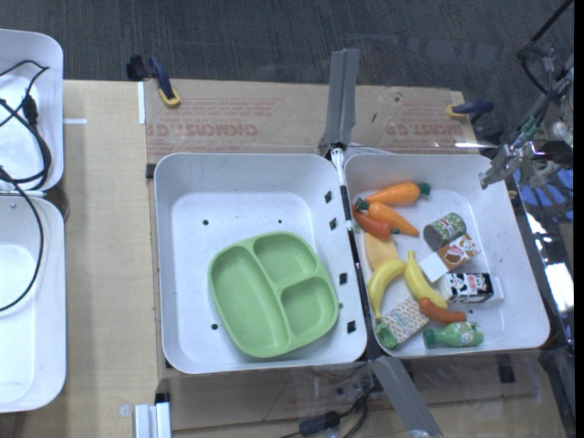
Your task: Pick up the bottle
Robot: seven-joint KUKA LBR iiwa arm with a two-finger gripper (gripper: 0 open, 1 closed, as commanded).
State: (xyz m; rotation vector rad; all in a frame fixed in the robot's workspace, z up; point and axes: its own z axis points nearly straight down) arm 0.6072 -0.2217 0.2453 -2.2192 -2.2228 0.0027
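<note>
White plastic bins sit side by side on the wooden surface (100, 245): the left bin (182, 199) carries a green divided plate (272, 292), and the right bin (511, 245) carries the clutter from which the bottle must be taken. The pincer (511, 158) is seen at the far right corner of the right bin, over its rim, and whether it is released or clenched cannot be told from this view; nothing is seen between its tips. The green bottle (453, 336) lies on its side against the bin's near wall, toward the right, well apart from the pincer. For a good pick, the pincer would best be carried along the bin toward the near wall, opened wide, and lowered across the bottle's width rather than along its length. Care is judged necessary on the left, where a patterned packet (399, 321) and a small orange carrot (440, 312) lie just beside the bottle, the carrot possibly touching it. The milk carton (471, 286) and yellow bananas (401, 279) behind are better left undisturbed. A rounded body so close to the wall may roll or slip if gripped off centre.
</note>
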